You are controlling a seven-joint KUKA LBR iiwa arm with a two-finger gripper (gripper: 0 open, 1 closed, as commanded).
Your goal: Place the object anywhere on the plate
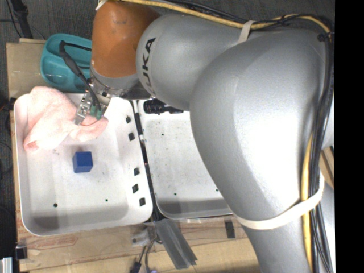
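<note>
A pink cloth (50, 115) lies crumpled in the far left corner of the left bin (68, 209). My gripper (88, 111) is down at the cloth's right edge, touching it, and a fold of cloth (94, 127) bunches just below the tip. A small blue cube (83, 161) sits on the bin floor, in front of the cloth and apart from the gripper. A teal plate-like dish (60, 61) rests at the far edge of the left bin, behind the cloth and partly hidden by the orange wrist band (116, 36).
The big grey arm (250, 112) covers most of the right bin (176, 169) and the right half of the view. The divider between the bins (142, 164) runs just right of the gripper. Bare floor lies in the near half of the left bin.
</note>
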